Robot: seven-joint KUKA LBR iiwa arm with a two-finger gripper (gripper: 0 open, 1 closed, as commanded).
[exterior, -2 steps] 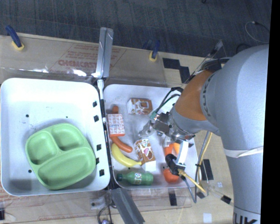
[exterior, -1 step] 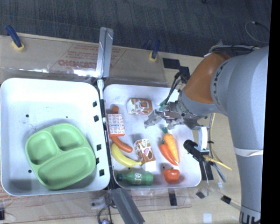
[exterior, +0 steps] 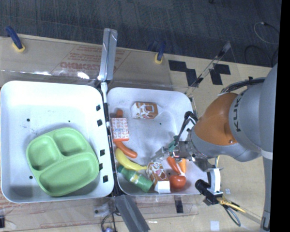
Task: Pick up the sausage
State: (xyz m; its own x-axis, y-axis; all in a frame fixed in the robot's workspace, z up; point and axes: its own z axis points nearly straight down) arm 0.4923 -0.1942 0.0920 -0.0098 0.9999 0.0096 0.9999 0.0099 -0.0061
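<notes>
The sausage [exterior: 125, 149], a short orange-red link, lies in the right bin [exterior: 151, 98] near its left wall, just above a yellow banana [exterior: 128, 161]. My gripper [exterior: 172, 151] is down in the same bin, right of centre and about a hand's width to the right of the sausage. It hangs over an orange carrot-like piece [exterior: 175, 164] and a small printed packet [exterior: 156, 170]. The wrist hides what is directly beneath it.
The right bin also holds a red-and-white carton [exterior: 119, 128], a brown packet [exterior: 145, 109], a green bottle [exterior: 137, 180], a red tomato [exterior: 178, 181] and a white cube [exterior: 163, 187]. A green divided plate [exterior: 63, 160] lies in the left bin [exterior: 19, 101].
</notes>
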